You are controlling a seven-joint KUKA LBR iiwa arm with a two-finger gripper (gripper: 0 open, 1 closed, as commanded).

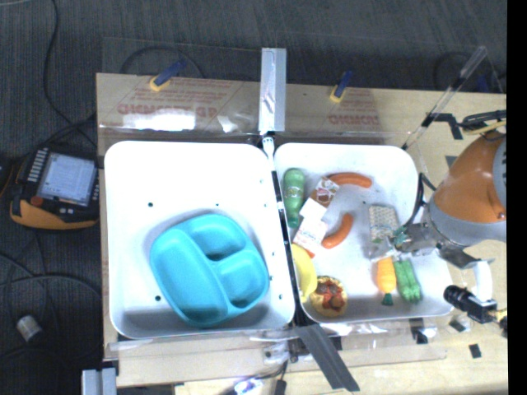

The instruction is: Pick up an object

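camera view: the arm reaches in from the right, its gripper low over the right bin, just above an orange carrot and a green vegetable lying side by side. whether anything is gripped, i cannot tell. two sausages lie nearer the middle. the left bin holds a blue divided tray.

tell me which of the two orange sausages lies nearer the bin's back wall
The curved sausage at the top of the right bin, lying crosswise beside the green vegetable. The other sausage sits lower, slanted, near the bin's middle.
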